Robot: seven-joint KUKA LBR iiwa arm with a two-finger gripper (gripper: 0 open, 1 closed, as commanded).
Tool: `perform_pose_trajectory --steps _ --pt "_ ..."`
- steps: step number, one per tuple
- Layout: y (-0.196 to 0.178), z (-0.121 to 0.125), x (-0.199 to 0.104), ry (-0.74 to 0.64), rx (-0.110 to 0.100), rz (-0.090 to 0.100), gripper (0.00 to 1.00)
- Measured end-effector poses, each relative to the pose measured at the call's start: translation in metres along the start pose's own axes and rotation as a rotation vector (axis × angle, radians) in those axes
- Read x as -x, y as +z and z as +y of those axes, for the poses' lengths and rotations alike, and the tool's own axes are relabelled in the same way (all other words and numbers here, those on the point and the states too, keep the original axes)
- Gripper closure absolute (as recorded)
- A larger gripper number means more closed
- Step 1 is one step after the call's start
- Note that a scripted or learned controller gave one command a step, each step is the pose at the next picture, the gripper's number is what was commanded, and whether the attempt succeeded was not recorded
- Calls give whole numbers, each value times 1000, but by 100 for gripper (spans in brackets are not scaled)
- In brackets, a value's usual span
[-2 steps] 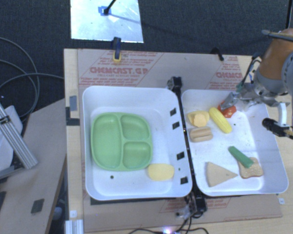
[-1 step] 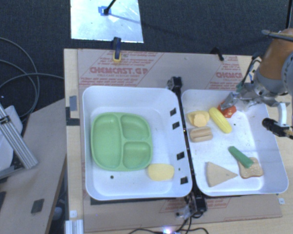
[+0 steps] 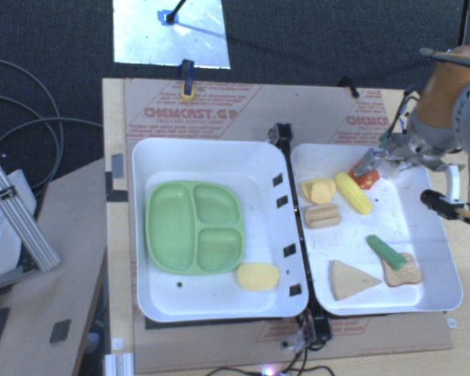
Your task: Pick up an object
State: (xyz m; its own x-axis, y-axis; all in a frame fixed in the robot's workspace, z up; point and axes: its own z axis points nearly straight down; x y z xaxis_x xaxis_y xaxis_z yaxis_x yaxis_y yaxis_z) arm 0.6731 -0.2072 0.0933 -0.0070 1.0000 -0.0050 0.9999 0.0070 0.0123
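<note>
Over the right bin's (image 3: 435,233) far side, gripper (image 3: 368,167) low, fingers clamped on a small red object (image 3: 366,178), yellow corn (image 3: 353,193) just beside it, green plate (image 3: 194,227) well left.

Fingers (image 3: 370,165) over red item (image 3: 366,179) (right bin (image 3: 439,288)); green tray (image 3: 194,227) left.

A small red object (image 3: 366,178) lies in the right bin's (image 3: 435,233) far part — just beside the yellow corn cob (image 3: 353,193), touching it.
</note>
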Motion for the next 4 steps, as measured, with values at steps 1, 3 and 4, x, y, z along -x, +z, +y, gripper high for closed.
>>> perform_pose_trajectory --steps 1,3,4 --pt "0 0 0 0 0 0 0" --pt "0 0 0 0 0 0 0" --pt "0 0 0 0 0 0 0"
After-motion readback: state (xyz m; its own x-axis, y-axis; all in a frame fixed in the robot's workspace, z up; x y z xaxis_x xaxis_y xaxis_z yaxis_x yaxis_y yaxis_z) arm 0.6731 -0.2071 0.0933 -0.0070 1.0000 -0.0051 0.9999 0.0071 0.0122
